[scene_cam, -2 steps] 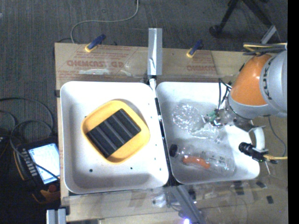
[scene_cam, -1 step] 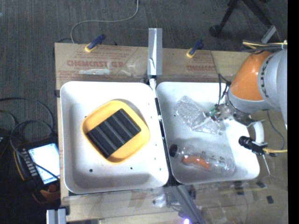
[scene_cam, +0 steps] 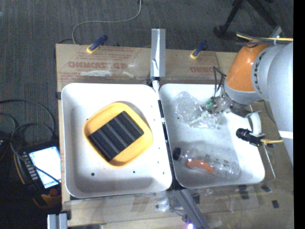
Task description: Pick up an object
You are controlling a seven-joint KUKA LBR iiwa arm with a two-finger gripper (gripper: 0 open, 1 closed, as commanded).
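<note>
Hand (scene_cam: 215,104) over crumpled clear wrapper (scene_cam: 193,109) (grip state unclear); plastic bottle (scene_cam: 206,162) near, yellow tray (scene_cam: 118,133) in left bin (scene_cam: 71,128).

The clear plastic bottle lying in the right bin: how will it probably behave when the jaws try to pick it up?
The clear plastic bottle lies on its side, so it may roll. Its thin, glossy wall looks light, slippery and easily dented.

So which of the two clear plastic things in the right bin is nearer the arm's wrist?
The crumpled clear wrapper at the bin's far end, right beside the wrist. The other, the clear bottle with something orange inside, lies along the near wall, farther off.
</note>
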